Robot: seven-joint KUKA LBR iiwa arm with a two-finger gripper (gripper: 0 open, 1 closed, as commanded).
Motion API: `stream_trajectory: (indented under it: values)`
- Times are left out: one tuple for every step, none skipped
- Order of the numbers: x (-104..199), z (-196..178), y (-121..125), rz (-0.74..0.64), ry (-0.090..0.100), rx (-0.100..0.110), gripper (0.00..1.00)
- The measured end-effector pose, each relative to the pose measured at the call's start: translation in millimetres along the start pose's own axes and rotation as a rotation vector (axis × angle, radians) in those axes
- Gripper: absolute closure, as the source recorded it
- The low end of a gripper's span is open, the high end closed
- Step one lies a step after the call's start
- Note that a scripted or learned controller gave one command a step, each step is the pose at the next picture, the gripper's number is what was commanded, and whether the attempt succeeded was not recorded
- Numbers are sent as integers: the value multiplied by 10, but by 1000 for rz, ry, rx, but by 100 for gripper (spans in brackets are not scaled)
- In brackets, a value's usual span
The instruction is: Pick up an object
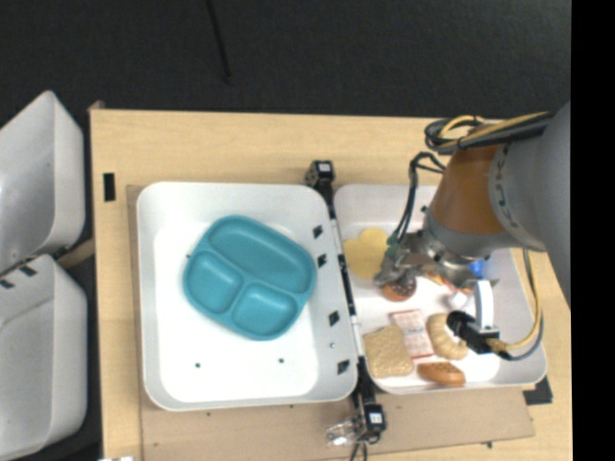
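Observation:
My gripper (399, 275) hangs low in the right bin (380, 205), its dark fingers reaching down just right of a pale yellow round piece (364, 254). A small reddish-brown item (401, 292) lies right under the fingertips; I cannot tell whether it is held. Nearer the front lie a tan bread-like slab (388, 351), a white packet with red print (409, 327), a cream ring-shaped pastry (445, 335) and a brown bun (441, 374).
The left bin (159, 257) holds a teal divided plate (251, 277). The grey arm with its orange band (471, 195) covers the right bin's far right side. Black cables (452, 137) loop above the wrist. White padded shapes (34, 257) stand left of the bench.

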State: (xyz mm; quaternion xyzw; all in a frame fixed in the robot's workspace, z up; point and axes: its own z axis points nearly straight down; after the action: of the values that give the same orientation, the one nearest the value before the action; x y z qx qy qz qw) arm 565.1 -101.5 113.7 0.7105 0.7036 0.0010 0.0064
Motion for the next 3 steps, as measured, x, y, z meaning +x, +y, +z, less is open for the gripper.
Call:
stream_trajectory:
  values:
    - [-24, -441, -58, -4, 7, 10, 100]
    - [-43, -877, -106, -6, 6, 8, 100]
    - [-61, -1278, -83, -12, 6, 8, 100]
